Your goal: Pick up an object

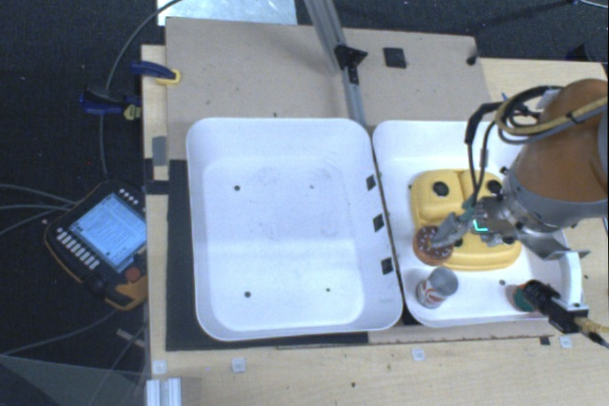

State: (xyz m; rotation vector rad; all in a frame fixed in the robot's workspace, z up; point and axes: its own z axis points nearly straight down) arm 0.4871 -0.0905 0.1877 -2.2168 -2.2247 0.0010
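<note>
Jaws (463, 228) hover in the right bin (395, 157); whether parted we cannot tell. We see a yellow object (440, 190) touching them at 11 o'clock, a grey cup (438, 285) at 7.

my table (285, 71): tan board top, seen at a slant | on it: two shallow white bins side by side, left bin (205, 204) and right bin (400, 152), rims touching | small black square (395, 58) near the far edge | yellow-handled clamp (157, 72) at the left far corner
</note>
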